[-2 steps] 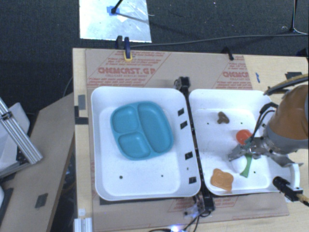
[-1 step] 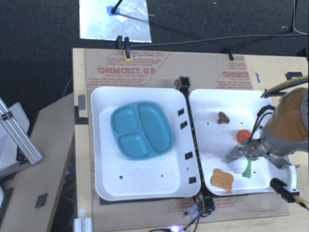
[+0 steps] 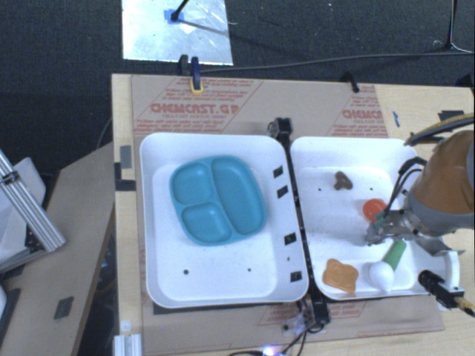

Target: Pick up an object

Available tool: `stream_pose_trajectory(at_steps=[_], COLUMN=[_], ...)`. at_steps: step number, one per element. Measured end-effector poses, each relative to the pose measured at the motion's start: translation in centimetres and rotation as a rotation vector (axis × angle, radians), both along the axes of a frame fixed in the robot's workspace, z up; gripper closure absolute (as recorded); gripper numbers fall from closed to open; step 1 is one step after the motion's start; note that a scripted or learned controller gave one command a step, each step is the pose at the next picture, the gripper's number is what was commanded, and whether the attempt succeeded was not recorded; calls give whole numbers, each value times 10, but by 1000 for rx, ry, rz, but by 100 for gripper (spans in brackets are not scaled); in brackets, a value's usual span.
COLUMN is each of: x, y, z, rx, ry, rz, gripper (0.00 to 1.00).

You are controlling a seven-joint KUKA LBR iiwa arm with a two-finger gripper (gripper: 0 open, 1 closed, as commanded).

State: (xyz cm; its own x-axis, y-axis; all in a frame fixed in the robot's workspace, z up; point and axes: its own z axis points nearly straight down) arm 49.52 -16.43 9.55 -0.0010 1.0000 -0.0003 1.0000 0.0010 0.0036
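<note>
The right bin (image 3: 326, 154) holds several small things. A brown lump (image 3: 341, 180) lies near its back. A red-orange round piece (image 3: 373, 208) sits at mid right. A green stick (image 3: 395, 254) lies tilted beside a white ball (image 3: 381, 275) at the front, and a flat orange piece (image 3: 341, 274) rests in the front corner. My gripper (image 3: 375, 233) hangs low over the bin's right side, just in front of the red-orange piece and just behind the green stick's upper end. Nothing is seen held in it.
The left bin (image 3: 159, 199) carries a blue divided plate (image 3: 217, 199). A black divider with clips (image 3: 291, 199) runs between the bins. The arm's orange band (image 3: 449, 176) covers the right bin's far right side. A foil sheet (image 3: 177, 21) lies beyond the bench.
</note>
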Motion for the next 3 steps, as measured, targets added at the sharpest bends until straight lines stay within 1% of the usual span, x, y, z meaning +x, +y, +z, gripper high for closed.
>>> stream_pose_trajectory(at_steps=[1, 2, 3], x=[3, 8, 10], y=[4, 12, 11], z=[44, 105, 143], rx=[-1, -2, -2], ry=[-2, -5, -3], rz=[3, 5, 4], gripper=[100, 100, 100])
